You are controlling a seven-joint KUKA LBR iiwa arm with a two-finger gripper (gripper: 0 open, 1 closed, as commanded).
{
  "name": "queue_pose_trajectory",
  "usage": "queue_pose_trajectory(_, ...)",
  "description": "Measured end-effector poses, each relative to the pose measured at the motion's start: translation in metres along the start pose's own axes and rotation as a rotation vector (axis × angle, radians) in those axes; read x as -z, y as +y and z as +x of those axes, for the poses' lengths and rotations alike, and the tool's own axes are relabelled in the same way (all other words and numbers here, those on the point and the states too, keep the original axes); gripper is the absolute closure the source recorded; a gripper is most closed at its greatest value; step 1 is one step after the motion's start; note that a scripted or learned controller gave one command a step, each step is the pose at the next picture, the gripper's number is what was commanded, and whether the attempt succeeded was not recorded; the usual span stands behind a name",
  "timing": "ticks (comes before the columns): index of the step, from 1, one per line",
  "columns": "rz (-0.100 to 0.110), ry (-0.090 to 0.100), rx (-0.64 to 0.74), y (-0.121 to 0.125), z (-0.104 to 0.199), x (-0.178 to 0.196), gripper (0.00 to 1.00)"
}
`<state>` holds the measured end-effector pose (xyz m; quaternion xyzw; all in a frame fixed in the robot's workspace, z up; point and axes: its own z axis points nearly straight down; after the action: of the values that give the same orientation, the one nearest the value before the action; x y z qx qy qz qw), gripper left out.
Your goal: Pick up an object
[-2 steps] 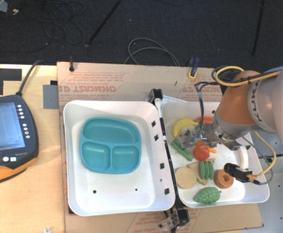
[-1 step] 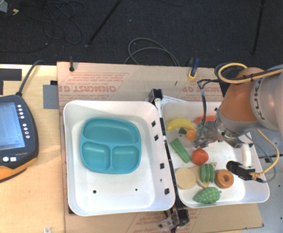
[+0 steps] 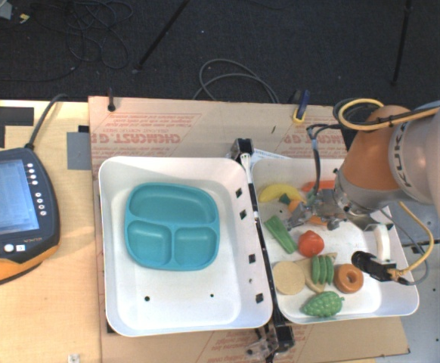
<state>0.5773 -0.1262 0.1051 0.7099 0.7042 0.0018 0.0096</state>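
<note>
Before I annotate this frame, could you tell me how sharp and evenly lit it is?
Camera view: soft overall; even light on the left bin and teal tray; the pincer is blurred and dim under the arm; the floor behind is nearly black.

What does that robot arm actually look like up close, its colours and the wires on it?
The arm is a thick, rounded grey tube with a broad orange band above the wrist. A yellow cable loops over its top, and thinner dark wires run down to the gripper, a small cluster of dark metal parts.
</note>
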Motion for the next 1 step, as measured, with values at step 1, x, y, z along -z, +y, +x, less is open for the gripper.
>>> queue_pose_trajectory(1,0.023,0.015,0.007,-0.0447,0.0251,-0.0174,0.00)
